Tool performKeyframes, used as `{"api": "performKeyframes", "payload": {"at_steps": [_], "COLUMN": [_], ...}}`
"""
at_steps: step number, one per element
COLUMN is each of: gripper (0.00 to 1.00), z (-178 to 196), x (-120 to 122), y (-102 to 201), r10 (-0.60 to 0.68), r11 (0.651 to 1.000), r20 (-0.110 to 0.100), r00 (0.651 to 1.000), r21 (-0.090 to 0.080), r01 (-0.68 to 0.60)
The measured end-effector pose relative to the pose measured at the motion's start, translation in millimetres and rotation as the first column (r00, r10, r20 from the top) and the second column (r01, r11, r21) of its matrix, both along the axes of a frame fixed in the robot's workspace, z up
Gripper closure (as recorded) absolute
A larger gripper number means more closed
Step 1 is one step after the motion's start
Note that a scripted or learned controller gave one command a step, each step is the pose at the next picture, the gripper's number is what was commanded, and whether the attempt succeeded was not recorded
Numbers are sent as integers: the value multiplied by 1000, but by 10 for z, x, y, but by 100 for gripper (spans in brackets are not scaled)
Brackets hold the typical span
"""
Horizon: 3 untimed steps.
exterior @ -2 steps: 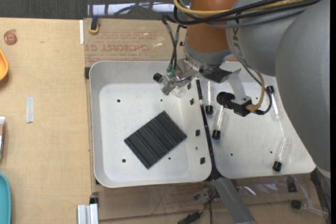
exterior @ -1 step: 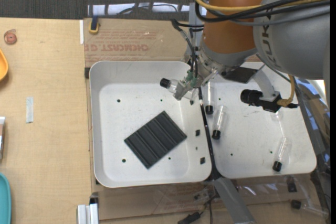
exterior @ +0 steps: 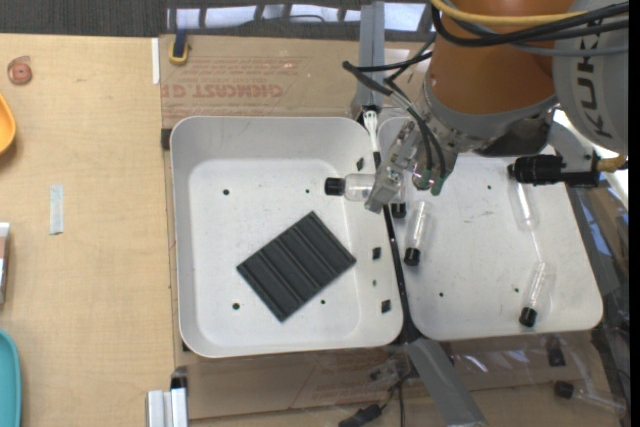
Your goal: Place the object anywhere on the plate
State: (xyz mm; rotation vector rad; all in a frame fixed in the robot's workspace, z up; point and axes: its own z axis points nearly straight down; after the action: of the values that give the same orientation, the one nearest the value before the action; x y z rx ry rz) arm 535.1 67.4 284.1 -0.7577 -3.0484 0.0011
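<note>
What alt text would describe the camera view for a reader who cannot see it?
The gripper holds a clear tube over the left bin, above a dark ribbed plate. Three more tubes lie in the right bin.

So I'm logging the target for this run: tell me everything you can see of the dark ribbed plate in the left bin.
The dark ribbed plate is a flat, dark grey rectangle with parallel ridges along its length, matte like rubber or plastic. It lies flat on the floor of the left bin, turned diagonally, slightly right of the bin's centre. Nothing rests on it or touches it; the end effector is up by the bins' shared edge.
</note>
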Motion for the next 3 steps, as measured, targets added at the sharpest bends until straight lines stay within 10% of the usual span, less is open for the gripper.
{"api": "performKeyframes", "payload": {"at_steps": [1,2,3], "gripper": [100,0,100], "z": [-930,-929,-840], "x": [265,266,276], "y": [286,286,275], "r10": [302,303,298], "r11": [953,953,954], "r20": [0,0,2], "r00": [953,953,954], "r21": [1,1,1], "r01": [-302,-303,-298]}}
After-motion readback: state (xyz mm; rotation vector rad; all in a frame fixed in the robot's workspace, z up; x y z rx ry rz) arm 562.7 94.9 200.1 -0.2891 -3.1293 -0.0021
